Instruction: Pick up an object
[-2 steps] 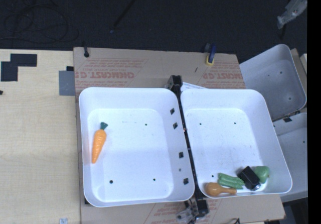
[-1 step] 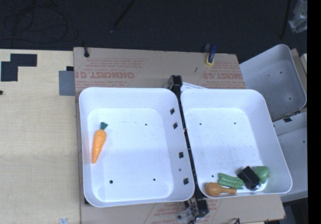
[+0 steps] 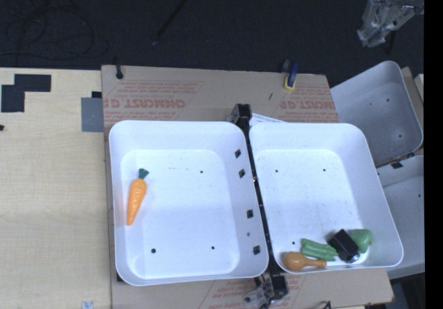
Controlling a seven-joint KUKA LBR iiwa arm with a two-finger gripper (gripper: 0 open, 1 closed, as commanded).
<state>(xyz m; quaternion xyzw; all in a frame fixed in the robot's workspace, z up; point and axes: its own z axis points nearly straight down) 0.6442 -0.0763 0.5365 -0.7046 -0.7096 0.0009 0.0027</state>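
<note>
Camera view: claw (image 3: pixel 383 21) hangs top right, touching nothing; its grip state unreadable.

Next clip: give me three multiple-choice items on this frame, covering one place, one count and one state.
1. Where does the orange toy carrot with green top lie?
A. left white bin
B. right white bin
C. on the cardboard

2. How many things lie in the right bin?
A. one
B. four
C. seven

3. Where is the gripper?
A. inside the left bin
B. touching the carrot
C. up at top right, away from both bins

Key: 1 A, carrot near its left wall. 2 B, clustered in the near corner. 3 C, over the dark background.
</note>
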